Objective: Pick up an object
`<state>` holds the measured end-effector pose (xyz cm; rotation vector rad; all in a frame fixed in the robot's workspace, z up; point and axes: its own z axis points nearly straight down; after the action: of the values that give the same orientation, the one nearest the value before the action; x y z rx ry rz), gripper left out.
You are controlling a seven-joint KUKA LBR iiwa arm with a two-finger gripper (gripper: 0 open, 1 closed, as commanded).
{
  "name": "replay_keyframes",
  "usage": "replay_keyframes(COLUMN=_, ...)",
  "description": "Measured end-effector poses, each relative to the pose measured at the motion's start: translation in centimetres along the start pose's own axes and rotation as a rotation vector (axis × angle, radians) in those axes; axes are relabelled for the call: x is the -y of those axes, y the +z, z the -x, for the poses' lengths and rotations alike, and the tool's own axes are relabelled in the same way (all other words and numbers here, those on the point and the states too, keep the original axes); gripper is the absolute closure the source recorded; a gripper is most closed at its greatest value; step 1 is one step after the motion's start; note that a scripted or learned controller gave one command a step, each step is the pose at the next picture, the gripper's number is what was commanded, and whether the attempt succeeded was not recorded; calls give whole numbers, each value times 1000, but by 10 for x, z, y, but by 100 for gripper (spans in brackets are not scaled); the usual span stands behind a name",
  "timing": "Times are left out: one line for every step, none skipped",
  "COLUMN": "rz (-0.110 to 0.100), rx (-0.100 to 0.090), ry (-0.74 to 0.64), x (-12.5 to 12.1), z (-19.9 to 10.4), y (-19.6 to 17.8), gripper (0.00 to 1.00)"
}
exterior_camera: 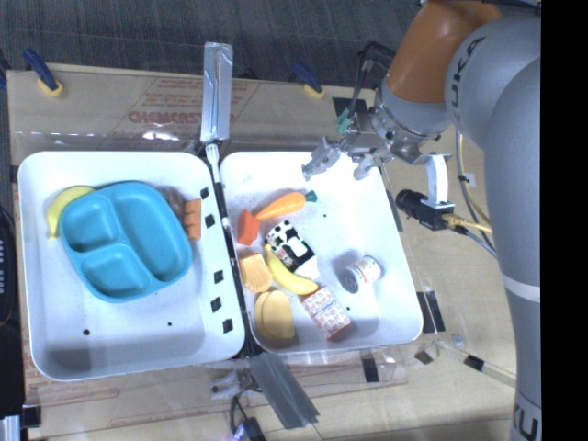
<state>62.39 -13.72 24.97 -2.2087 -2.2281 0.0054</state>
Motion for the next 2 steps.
replay_keyframes(rz=6, rx=0, ry=-22, x=17, z=-8, y=157, gripper=0)
replay_keyframes(rz=1, rx=0, ry=-84, x=65, z=-29, y=159, gripper=0)
